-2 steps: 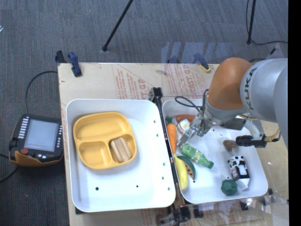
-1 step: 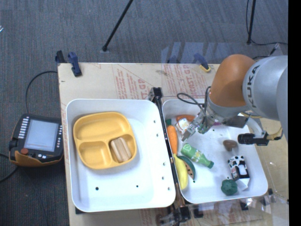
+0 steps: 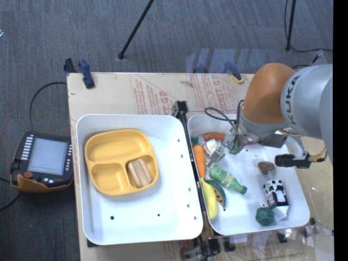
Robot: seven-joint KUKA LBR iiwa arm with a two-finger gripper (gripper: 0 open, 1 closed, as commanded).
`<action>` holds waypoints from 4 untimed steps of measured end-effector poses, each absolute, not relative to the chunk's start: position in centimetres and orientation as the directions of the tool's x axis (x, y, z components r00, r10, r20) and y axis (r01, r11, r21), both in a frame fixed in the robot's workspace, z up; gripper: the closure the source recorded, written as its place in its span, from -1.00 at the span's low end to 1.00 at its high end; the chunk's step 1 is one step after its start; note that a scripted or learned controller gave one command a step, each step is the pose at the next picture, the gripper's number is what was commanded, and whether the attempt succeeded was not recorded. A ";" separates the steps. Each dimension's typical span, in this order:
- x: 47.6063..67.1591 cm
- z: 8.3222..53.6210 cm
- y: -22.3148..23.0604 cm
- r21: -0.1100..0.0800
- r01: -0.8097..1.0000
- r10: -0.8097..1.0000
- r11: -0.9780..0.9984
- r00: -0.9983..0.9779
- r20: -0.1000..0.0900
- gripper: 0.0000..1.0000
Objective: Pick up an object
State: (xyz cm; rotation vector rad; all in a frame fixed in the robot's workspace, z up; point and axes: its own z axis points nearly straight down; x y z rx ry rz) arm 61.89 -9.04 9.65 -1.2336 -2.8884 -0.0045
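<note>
The gripper [image 3: 222, 151] hangs low in the right bin [image 3: 300, 197], by its upper left part, just above a green bottle [image 3: 228, 179]; whether it is spread or closed cannot be told. Beside it lie a carrot [image 3: 199, 160] and a banana [image 3: 210, 199] along the bin's left wall. A green lump [image 3: 265, 216] and a black-and-white carton [image 3: 275, 193] sit lower right. The left bin [image 3: 168, 213] bears a yellow divided plate [image 3: 119, 160].
</note>
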 end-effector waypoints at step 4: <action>59.4 21.7 -1.6 -0.004 0.995 0.995 0.100 -0.100 0.002 1.00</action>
